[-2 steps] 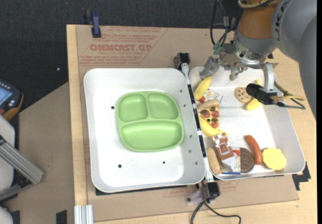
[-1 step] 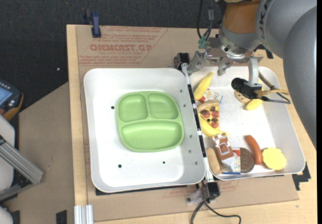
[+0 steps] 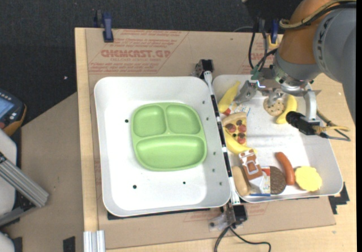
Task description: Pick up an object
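Toy food fills the right bin (image 3: 334, 173), and nothing is lifted yet, so the step in hand looks like the approach, before any grasp. Largest first: the counter (image 3: 85, 132) carries two white bins side by side, and the left bin (image 3: 110, 132) holds a green divided plate (image 3: 168, 135). The arm (image 3: 317, 30) reaches in from the right over the far end of the right bin, and the hand (image 3: 277, 95) hangs just above a cookie (image 3: 274, 106); how wide it stands I cannot tell, since the wrist covers it. The cookie looks like the likeliest target, though that is a guess: round, flat, pale brown with dark chips, lying beside a banana (image 3: 228, 97). Nearer the front lie a pizza slice (image 3: 235, 127), a sausage (image 3: 285, 167) and a yellow disc (image 3: 308, 178). Next the hand would need to drop straight down and close across the cookie's thin edge.
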Tool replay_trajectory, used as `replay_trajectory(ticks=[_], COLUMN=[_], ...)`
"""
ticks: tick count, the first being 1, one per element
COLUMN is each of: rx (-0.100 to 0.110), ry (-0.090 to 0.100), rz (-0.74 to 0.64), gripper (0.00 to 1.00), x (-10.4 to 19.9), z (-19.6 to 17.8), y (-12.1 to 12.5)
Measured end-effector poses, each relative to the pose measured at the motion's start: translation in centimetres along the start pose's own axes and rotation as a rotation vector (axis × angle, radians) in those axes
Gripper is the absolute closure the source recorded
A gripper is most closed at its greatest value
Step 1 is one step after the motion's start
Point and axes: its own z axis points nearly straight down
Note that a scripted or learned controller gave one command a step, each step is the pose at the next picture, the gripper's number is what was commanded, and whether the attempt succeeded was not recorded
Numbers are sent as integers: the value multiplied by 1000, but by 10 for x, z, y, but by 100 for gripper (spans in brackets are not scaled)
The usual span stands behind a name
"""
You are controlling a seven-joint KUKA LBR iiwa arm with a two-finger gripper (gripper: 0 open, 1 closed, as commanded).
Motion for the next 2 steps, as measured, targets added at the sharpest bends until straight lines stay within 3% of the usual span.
replay_trajectory(ticks=[1,2], rx=[-2,-2], ry=[-1,4], rz=[5,-4], gripper=[0,0], x=[-80,-80], z=[-41,54], y=[-122,-159])
